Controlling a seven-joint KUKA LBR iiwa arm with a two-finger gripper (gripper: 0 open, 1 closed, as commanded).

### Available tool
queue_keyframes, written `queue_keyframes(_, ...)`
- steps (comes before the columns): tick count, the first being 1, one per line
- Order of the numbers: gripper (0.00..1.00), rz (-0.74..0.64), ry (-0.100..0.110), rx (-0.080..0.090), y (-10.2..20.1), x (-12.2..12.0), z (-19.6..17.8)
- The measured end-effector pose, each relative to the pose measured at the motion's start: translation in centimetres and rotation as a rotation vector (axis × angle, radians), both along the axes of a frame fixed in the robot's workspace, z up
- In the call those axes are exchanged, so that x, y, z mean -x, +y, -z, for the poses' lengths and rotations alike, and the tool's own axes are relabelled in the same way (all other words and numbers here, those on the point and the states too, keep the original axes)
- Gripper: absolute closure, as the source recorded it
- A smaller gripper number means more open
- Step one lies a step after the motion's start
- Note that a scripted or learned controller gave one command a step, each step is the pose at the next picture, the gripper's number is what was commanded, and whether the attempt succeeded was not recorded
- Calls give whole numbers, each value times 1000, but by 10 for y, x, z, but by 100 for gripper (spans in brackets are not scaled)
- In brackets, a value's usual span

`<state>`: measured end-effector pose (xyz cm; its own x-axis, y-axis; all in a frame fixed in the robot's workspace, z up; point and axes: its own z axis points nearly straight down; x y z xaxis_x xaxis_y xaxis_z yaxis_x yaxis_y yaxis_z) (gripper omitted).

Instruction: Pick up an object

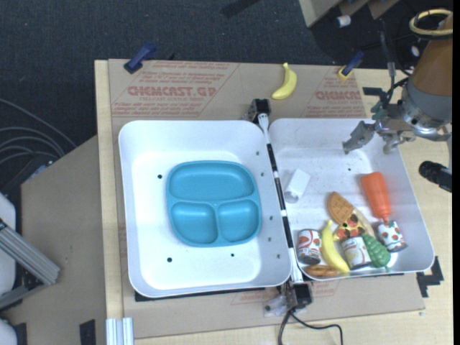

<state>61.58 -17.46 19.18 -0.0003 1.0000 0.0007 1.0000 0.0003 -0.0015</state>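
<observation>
My gripper hangs over the back right of the right bin, fingers spread open with nothing between them. Just in front of it lies an orange carrot, apart from the fingers. A small white block rests near the bin's left wall. Crowded into the front corner are a bread slice, a yellow banana, two small cans, a green piece and a red-and-white piece.
The left bin holds a blue divided plate. A second banana lies on the cardboard behind the bins. A black divider runs between the two bins. Blue clips sit at the board's back edge.
</observation>
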Motion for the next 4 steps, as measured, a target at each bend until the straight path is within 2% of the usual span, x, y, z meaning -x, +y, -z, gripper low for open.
queue_keyframes(1,0,-1,-1,0,-34,-21,107)
queue_keyframes(2,100,-2,-2,1,-34,-22,96)
queue_keyframes(3,0,-2,-2,1,-34,-22,97)
queue_keyframes(4,0,-2,-3,1,2,-51,107)
